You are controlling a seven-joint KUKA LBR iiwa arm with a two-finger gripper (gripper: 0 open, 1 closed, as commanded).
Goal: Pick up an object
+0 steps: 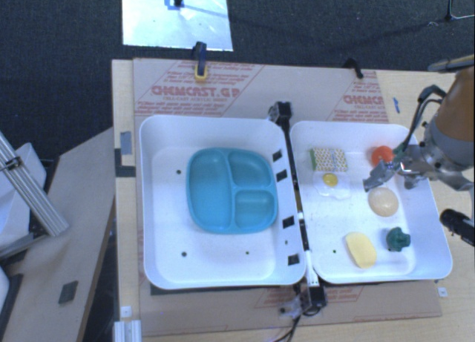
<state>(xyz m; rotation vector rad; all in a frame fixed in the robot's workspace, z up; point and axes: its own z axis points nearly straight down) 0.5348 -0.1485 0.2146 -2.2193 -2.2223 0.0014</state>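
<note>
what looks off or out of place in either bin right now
Nothing stands out. The blue divided plate lies flat in the left bin. In the right bin the patterned block, orange ball, cream egg, yellow piece and green toy lie apart, unspilled. The gripper hangs above the egg.

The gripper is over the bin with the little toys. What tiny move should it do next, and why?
Probably a short drop straight down. The gripper hangs just above the cream egg-shaped object in the right bin, with nothing between its fingers, so lowering onto that nearest object seems the simplest try.
</note>
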